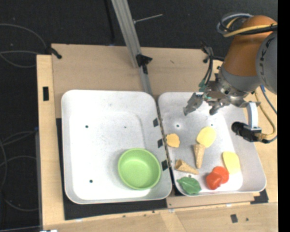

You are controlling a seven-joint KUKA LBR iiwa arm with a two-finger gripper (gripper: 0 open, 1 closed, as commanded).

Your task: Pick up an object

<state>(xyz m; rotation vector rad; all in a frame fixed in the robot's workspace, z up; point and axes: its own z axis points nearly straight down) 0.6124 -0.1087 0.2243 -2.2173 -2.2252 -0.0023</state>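
Note:
My gripper (201, 106) hangs over the back part of the right bin (180, 111), its two fingers spread open with nothing between them. Below it, nearer the front, lie a yellow lemon-like piece (206, 136), a small orange-yellow piece (172, 140), two ice cream cones (198, 154) (185, 166), a yellow block (231, 162), a red pepper (216, 177) and a green leafy piece (189, 184). A green bowl (139, 168) sits in the front right part of the left bin (94, 120).
A grey metal post (128, 30) slants up from the bench behind the gap between the bins. The wooden bench (87, 66) surrounds both bins. Loose cables lie on the dark floor at the left.

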